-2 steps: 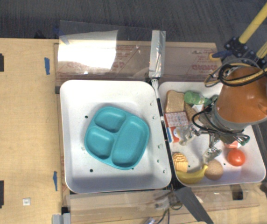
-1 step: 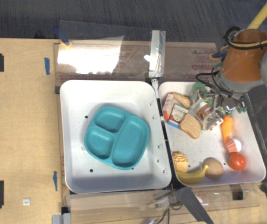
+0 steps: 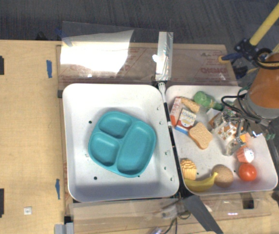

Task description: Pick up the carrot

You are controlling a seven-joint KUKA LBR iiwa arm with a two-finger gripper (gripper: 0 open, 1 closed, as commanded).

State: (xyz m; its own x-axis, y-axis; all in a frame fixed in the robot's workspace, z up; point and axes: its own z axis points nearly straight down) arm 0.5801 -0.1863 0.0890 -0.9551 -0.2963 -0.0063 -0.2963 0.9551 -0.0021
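hanging over the right bin (image 3: pixel 271 177), the gripper (image 3: pixel 231 129) sits low toward three o'clock, and i cannot tell its state in the clutter beneath it. a small orange piece, likely the carrot (image 3: pixel 242 139), lies just at its five o'clock. a tomato (image 3: pixel 247 172) rests farther toward six, and a teal plate (image 3: pixel 122 143) sits in the left bin (image 3: pixel 76 106).
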